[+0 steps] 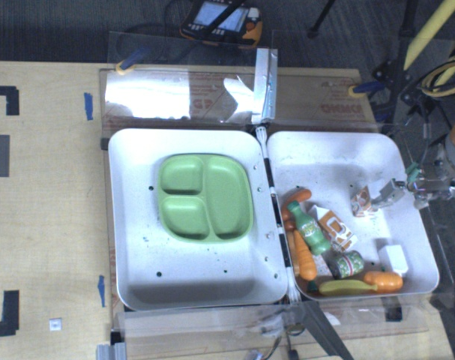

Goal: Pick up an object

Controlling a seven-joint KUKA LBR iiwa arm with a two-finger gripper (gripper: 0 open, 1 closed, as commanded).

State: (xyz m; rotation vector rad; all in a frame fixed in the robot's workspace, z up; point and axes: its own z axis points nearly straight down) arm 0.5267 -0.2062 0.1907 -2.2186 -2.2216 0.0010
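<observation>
We note the green tray (206, 197) in the left bin (130, 152). Candidate objects crowd the right bin (324, 152): bottle (309, 229), carrots (302, 255), wrapper (362, 199). The gripper (422, 186) sits at the right rim; we cannot tell its opening. We recommend targeting the isolated wrapper, descending vertically.

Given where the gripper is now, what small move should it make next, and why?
Probably a short move inward and down toward the small packet. The gripper sits at the right bin's right side, just beside that packet, which lies apart from the crowded carrots and green bottle, so it looks like the nearest, least cluttered target.
</observation>
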